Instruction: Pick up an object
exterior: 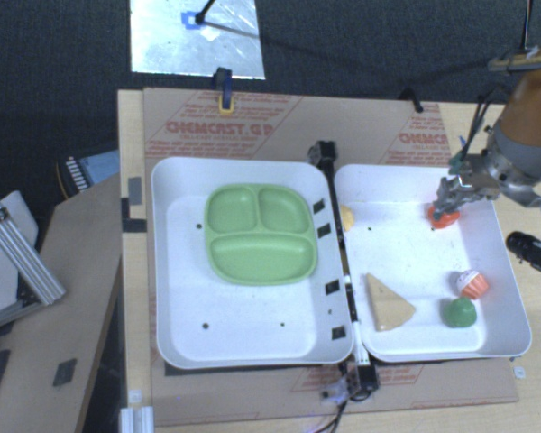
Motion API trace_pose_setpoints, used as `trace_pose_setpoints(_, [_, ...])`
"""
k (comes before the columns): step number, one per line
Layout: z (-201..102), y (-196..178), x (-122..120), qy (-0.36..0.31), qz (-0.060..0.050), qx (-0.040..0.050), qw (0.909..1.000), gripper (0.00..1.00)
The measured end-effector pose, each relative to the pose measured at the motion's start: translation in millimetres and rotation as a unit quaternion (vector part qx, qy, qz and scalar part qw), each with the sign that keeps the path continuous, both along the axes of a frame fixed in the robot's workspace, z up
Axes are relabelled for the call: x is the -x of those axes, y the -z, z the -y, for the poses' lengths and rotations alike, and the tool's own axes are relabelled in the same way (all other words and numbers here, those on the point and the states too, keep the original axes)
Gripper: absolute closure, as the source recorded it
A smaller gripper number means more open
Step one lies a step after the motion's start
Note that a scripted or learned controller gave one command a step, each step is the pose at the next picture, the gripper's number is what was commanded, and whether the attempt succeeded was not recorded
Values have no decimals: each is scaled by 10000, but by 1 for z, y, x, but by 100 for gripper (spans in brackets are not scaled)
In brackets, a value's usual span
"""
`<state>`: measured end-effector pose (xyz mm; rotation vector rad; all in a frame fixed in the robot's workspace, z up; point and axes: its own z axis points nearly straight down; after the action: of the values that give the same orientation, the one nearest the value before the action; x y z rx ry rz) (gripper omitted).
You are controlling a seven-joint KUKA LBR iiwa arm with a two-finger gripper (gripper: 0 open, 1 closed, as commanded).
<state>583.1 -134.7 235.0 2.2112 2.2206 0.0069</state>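
Observation:
My gripper (448, 201) hangs over the far right part of the right bin (415, 345), directly above a small red-orange object (443, 217) that lies at its fingertips. Whether the fingers touch or grip it cannot be made out. A tan wedge-shaped piece (388, 302) lies near the bin's front left. A green ball (460, 313) rests near the front right, with an orange and white toy (472, 283) just behind it. A small yellow piece (346, 216) sits by the bin's left wall.
The left bin (176, 332) holds a green divided plate (260, 234). A black divider with clips (335, 242) runs between the two bins. The arm's grey body and orange band (532, 120) come in from the right above the bin.

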Motion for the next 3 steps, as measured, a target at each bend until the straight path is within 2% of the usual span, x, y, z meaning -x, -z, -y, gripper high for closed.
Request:
trace_pose_setpoints(1, [-1, -44, -2, 0, -10, -4, 10000, 100])
trace_pose_setpoints(2, [-40, -37, -15, -11, -26, -8, 10000, 100])
trace_pose_setpoints(3, [-99, -37, -30, -30, -24, -21, 10000, 100])
